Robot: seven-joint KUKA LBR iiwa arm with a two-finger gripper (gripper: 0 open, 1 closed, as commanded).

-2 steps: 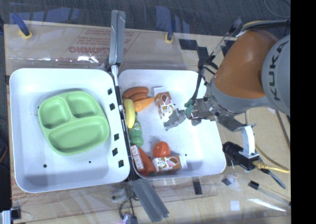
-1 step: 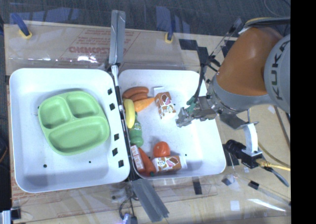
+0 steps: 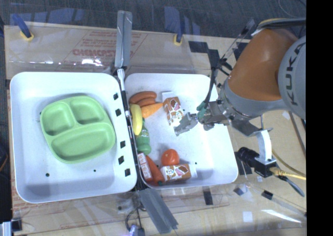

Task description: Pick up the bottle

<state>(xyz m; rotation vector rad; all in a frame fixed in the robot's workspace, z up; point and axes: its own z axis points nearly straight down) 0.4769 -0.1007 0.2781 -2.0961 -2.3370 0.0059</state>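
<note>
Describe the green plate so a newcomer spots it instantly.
Start at the two white bins and take the left bin, the one farther from the arm. The green plate lies flat in its middle, a rounded tray split into three compartments. Nothing else lies in that bin beside it, and it is far bigger than the small green item among the toy food in the right bin.

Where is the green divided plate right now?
The green divided plate lies in the left bin of the camera view, across the divider from the banana in the right bin.
</note>
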